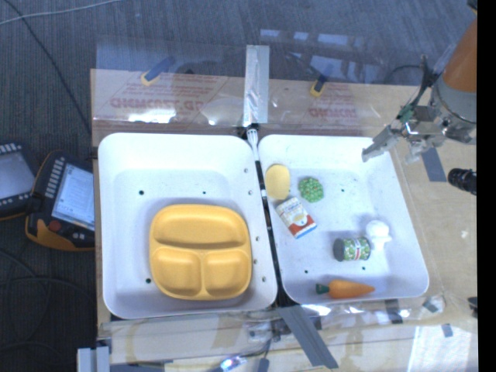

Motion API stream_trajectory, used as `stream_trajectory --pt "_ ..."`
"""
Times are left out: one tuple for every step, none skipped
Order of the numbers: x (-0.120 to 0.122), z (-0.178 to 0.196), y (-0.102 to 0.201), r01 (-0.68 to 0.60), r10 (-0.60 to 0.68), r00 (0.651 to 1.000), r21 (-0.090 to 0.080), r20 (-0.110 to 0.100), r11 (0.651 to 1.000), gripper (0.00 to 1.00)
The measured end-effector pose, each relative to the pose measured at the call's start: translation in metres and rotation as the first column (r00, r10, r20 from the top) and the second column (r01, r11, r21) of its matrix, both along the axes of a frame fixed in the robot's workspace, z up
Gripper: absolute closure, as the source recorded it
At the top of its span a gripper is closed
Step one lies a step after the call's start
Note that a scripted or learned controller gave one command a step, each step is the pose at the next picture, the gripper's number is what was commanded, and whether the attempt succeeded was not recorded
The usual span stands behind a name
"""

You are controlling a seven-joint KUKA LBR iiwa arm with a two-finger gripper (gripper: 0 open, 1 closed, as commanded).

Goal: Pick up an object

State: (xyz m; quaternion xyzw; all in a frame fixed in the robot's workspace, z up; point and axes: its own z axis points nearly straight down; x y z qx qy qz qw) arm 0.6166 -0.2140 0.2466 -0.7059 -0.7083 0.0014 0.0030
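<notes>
The table [434, 316] is pale wood, with two shallow white bins of smooth plastic and rounded corners set side by side on it. The left bin [124, 169] carries a glossy yellow tray [201, 250] split into three wells, which fills its middle and leaves a bare band along each wall. The right bin [403, 246] holds the small things, well spread out. A white carton with a red label [295, 216] lies near the shared wall, its long axis slanting from upper left to lower right. An orange carrot [346, 289] lies along the near wall, long axis sideways and tapered tip to the right. A can with a green label [353, 249] lies on its side beside a white ball [377, 231]. A smooth yellow egg-shaped piece [277, 180] and a bumpy green ball [311, 189] sit near the far wall. My end effector [403, 136] hangs over the right bin's far right corner, holding nothing; how wide it stands I cannot tell.
</notes>
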Motion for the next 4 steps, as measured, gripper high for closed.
stream_trajectory --pt "0.044 -0.093 0.065 -0.306 0.306 0.952 0.000 0.001 0.952 0.00" --pt "0.045 -0.154 0.099 -0.378 0.378 0.926 -0.005 0.003 0.926 0.00" --pt "0.026 -0.154 0.107 -0.345 0.346 0.938 -0.014 0.019 0.938 0.00" --pt "0.025 -0.148 0.110 -0.346 0.346 0.938 -0.006 0.014 0.938 1.00"
